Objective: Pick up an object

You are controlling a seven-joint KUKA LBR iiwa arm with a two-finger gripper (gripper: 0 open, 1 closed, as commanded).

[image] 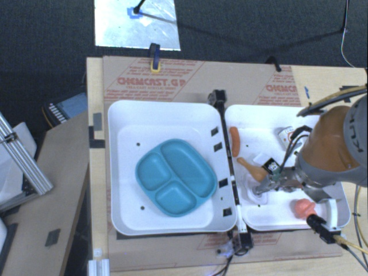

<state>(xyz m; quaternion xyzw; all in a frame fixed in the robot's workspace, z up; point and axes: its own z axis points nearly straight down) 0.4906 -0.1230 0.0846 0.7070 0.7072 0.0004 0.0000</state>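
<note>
Right bin (339, 209): pink lump (302, 207) in its near corner. Hand (260, 190) low near bin centre, beside the brown piece (251, 169); we cannot tell its spread. Sausage (234, 141) farther. We'd centre over one item before closing.

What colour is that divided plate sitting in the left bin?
The three-compartment plastic plate is light turquoise blue, seen clearly in the overhead camera view.

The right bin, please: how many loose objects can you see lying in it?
3: an orange sausage-shaped piece near its left wall, a tan piece mid-bin by the gripper, and a pink object front right. The arm may hide more.
</note>
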